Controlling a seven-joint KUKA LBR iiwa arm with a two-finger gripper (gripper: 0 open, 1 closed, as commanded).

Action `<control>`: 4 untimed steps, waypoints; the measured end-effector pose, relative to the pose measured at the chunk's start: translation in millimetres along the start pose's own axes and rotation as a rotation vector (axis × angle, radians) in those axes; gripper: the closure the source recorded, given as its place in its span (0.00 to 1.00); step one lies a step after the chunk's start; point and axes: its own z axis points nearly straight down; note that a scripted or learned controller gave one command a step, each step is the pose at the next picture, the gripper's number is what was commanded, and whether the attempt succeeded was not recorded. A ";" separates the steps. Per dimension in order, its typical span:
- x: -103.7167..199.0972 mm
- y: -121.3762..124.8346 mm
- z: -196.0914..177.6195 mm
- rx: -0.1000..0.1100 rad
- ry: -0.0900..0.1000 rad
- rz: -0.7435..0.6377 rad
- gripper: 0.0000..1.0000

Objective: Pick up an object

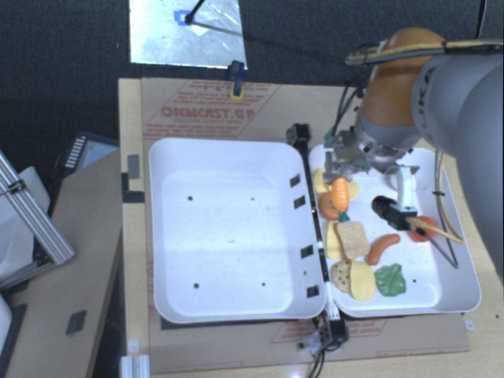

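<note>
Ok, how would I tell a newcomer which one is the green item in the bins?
Start at the white bin on the view's right, the one holding toy food. Along its near edge, at the bottom of the view, the green leafy piece lies right of a pale yellow disc and below a reddish sausage. It is the only green thing there.

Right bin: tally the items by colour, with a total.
Orange pieces: 3
Yellow pieces: 3
Tan pieces: 2
Green leaf: 1
Red piece: 1
Total: 10, all in the right bin; the pieces overlap, so the count is approximate.
</note>
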 end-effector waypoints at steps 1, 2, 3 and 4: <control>79.3 48.6 -21.9 -0.013 0.002 -0.011 1.00; 129.4 46.8 -27.6 -0.009 0.003 -0.010 1.00; 227.4 1.7 -108.0 -0.014 0.008 -0.016 1.00; 257.0 -56.5 -62.5 0.001 0.001 -0.010 1.00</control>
